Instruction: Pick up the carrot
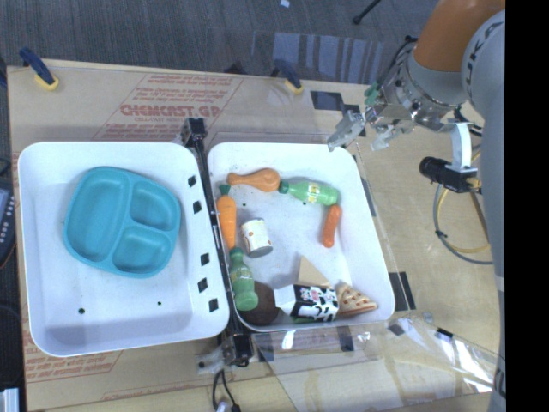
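Grey arm (485,50) — orange band (black cable).

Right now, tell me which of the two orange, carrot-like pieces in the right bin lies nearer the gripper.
The smaller orange piece near the bin's right wall, below the green bottle. The longer carrot lies against the left wall, farther from the gripper.

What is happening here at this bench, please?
A grey robot arm reaches in from the right; its gripper hangs above the far right corner of the right bin, holding nothing. The carrot it should pick up lies untouched by that bin's left wall, among other toy foods. The left bin holds a blue divided plate.
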Available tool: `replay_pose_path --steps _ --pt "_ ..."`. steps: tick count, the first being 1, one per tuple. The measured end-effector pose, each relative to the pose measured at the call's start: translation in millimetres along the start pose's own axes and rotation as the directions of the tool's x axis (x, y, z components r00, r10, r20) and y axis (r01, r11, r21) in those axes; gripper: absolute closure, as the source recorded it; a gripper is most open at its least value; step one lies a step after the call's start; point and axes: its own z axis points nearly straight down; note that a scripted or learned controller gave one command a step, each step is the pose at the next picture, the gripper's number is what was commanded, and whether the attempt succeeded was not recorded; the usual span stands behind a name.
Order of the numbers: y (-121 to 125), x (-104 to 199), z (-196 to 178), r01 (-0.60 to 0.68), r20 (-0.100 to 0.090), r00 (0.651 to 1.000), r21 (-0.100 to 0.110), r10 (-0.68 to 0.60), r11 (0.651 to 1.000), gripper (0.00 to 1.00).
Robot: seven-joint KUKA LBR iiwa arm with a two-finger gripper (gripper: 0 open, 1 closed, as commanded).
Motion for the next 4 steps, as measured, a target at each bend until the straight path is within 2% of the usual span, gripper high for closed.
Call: replay_pose_path --steps 1,2,3,4 --pt "10.5 38.1 165.9 0.085 0.011 0.996 -0.017 -0.085 0.996 0.00" --pt "19.4 102.5 192.9 -0.009 -0.001 1.000 0.001 0.009 1.000 0.00" --pt "18.9 101.4 185.2 -0.005 -0.001 1.000 0.010 0.005 1.000 1.00" --pt "19.1 101.6 185.1 -0.004 -0.001 1.000 0.009 0.004 1.000 0.00"
